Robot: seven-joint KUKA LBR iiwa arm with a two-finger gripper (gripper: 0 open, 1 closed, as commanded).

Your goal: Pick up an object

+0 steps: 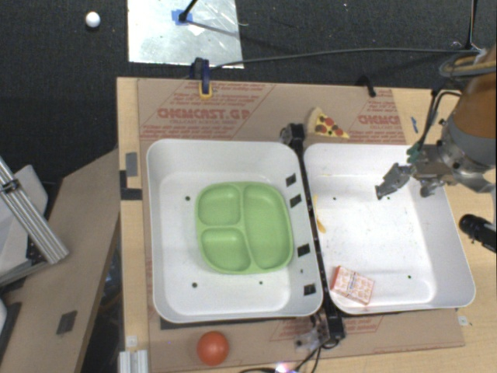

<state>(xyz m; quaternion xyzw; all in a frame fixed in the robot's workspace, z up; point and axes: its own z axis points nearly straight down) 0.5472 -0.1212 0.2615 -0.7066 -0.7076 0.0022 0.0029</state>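
Note:
A small red-and-white patterned packet (pixel 352 284) lies at the front left corner of the right bin (pixel 435 282). A green divided plate (pixel 243 227) rests in the middle of the left bin (pixel 167 208). My gripper (pixel 405 179) hangs over the right bin's upper right part, well above and to the right of the packet. Its fingers (pixel 387 184) are spread apart with nothing between them.
A pizza-slice toy (pixel 328 124) lies on the cardboard behind the bins. An orange ball (pixel 212 347) sits on the bench in front of the left bin. A thin yellow sliver (pixel 321 224) lies by the right bin's left wall. Black clips line the divider between the bins.

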